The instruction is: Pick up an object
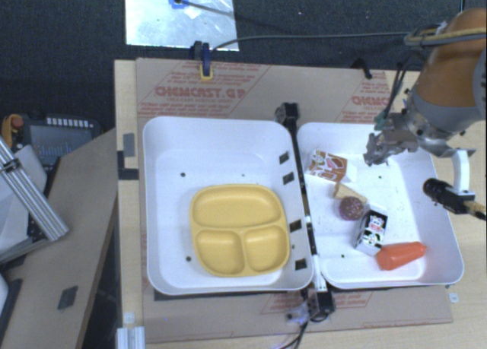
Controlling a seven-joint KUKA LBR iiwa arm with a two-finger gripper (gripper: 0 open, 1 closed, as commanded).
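Over the right bin (449,260), the tool (378,152) is hovering near the far wall; can't tell its state. Nothing is showing in its grip. Lying below and left of it: printed snack packet (328,165), tan wedge (348,191), dark red ball (351,207), small cow-print carton (371,233), orange carrot (400,255). Yellow divided tray (239,229) is sitting in the left bin (163,188).

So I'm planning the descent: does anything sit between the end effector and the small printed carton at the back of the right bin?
Nothing visible does. The end effector hovers to the right of the printed carton, with bare bin floor between them.
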